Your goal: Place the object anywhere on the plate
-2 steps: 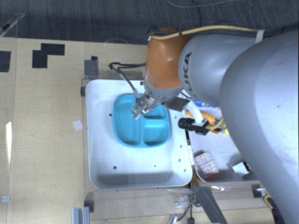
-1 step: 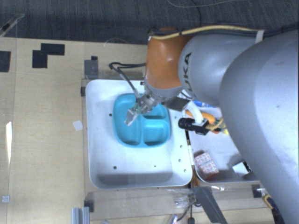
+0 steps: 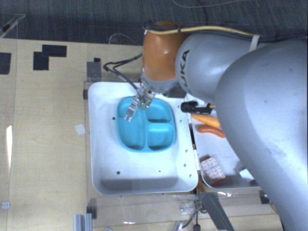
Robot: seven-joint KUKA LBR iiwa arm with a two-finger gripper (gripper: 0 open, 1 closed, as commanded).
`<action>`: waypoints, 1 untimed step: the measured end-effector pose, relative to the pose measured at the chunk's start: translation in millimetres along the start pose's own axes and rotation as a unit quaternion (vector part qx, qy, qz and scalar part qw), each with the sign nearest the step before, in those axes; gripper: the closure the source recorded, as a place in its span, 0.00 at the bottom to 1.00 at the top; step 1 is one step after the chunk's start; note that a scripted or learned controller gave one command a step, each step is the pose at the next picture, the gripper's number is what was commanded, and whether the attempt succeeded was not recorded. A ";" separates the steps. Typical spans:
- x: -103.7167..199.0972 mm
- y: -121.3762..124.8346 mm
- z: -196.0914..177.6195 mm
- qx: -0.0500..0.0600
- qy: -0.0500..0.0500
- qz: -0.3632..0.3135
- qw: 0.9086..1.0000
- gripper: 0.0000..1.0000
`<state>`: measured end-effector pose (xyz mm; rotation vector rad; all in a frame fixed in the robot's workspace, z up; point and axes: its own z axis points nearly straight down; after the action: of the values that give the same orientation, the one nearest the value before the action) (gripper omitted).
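The object for the plate is not certain. The most likely one, in my judgement, is the orange carrot-shaped thing [image 3: 208,121], which lies in the right bin [image 3: 230,184] at its left side, just beside the wall shared with the left bin. It looks like a toy: probably light, stiff and smooth, so a little slippery. Because it gets thinner toward one end, I would hold it across the thick middle, where it cannot slide out easily.

Nearer in the same bin lies a small red-and-white checked block [image 3: 212,168]. It also seems light, and its flat sides would give a safe hold.

To the left, the blue plate [image 3: 144,141] with its compartments rests in the left bin [image 3: 103,143]. The gripper [image 3: 131,111] hangs over the far left part of the plate. I cannot tell if it is open or closed, or if it carries anything. The grey arm [image 3: 250,95] hides much of the right bin.
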<state>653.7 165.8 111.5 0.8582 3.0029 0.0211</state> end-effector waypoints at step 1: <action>-1.0 1.8 -10.0 -0.003 -0.002 0.000 1.000 1.00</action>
<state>655.3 166.7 121.5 0.8567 2.9979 0.0283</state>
